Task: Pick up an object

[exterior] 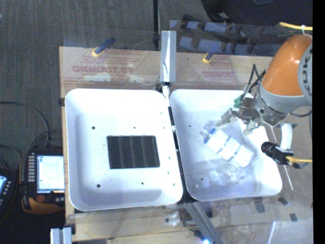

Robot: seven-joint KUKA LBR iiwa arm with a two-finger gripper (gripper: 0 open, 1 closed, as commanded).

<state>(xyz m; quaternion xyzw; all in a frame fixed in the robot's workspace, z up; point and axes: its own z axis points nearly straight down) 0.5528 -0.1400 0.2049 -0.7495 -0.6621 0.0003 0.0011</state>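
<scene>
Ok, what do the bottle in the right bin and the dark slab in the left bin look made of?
Bottle: likely clear thin plastic with a white label; the bin shows through it.
Dark slab: matte black, ribbed in strips, perhaps rubber or foam; hard to tell.

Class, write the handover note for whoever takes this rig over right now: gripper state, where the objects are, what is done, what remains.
Gripper: over the right bin, upper right part, just above a clear plastic bottle. Whether its fingers are open or shut cannot be told from this view.
Objects: the clear bottle lies tilted in the middle of the right bin; a second transparent item lies below it near the front wall. A dark ribbed rectangle lies flat in the centre of the left bin.
Done: arm is positioned at the bottle.
Left: no grasp is confirmed; the pick and lift remain.
</scene>
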